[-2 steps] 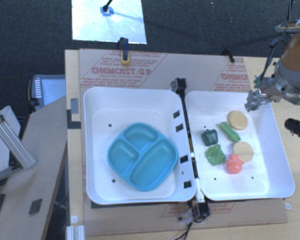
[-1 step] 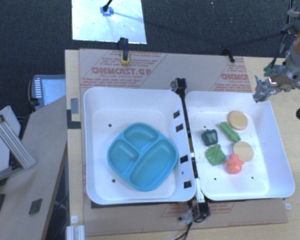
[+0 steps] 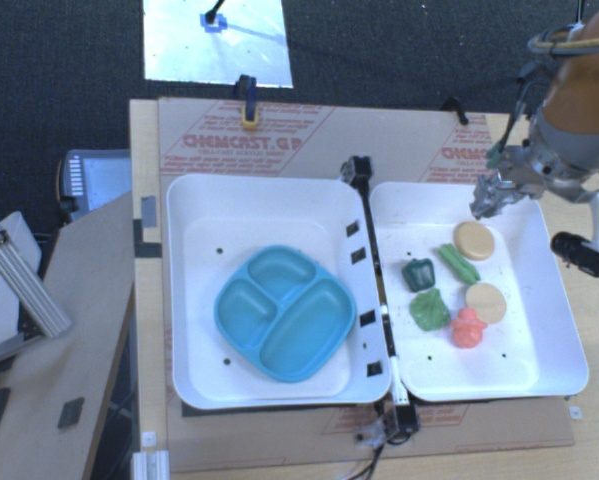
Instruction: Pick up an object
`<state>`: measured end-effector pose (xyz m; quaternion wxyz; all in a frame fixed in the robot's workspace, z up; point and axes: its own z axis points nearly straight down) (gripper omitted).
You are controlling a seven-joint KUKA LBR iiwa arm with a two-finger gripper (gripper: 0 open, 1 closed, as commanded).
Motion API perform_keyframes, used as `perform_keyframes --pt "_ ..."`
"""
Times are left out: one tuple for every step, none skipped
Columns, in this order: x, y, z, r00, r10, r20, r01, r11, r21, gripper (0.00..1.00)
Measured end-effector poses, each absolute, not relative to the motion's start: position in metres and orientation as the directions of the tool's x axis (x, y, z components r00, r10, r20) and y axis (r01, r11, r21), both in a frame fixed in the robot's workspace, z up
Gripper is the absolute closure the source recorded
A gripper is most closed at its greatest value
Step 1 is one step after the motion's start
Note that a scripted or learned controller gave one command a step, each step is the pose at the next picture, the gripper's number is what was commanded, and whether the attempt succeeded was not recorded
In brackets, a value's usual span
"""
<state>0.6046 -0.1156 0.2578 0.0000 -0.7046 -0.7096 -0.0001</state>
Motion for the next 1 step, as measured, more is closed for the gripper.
perform_keyframes --pt "0.601 -0.0652 0.2632 -0.007 1.0 0.0 1.0 0.007 0.001 1.0"
